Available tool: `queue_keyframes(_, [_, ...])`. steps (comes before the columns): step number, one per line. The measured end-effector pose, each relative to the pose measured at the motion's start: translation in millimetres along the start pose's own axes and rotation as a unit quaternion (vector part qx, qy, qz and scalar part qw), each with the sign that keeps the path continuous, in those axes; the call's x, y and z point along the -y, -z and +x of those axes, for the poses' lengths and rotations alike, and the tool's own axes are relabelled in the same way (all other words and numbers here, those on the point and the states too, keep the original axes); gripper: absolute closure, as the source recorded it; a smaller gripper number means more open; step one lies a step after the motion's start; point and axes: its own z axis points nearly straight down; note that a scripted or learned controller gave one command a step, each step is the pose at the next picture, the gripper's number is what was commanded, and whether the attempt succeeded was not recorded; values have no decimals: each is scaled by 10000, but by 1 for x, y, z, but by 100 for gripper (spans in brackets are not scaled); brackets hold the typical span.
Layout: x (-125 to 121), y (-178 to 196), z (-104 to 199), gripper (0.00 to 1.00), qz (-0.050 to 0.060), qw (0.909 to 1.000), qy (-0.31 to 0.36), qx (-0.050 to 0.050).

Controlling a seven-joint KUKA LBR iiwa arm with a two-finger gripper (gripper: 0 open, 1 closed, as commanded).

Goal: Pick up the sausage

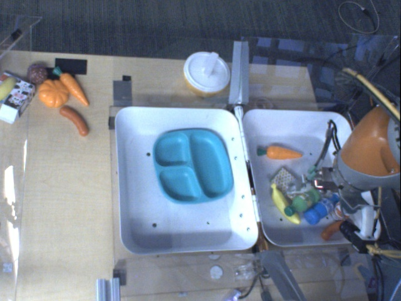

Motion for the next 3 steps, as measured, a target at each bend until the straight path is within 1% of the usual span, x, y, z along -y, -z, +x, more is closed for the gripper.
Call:
queue_keyframes(1, [-58, -6, 27, 0, 83, 9997, 238, -15])
queue_keyframes(2, [-62, 7, 30, 100, 49, 9996, 263, -40])
queue_keyframes(3, [4, -6, -29, 100, 107, 9961, 876, -7])
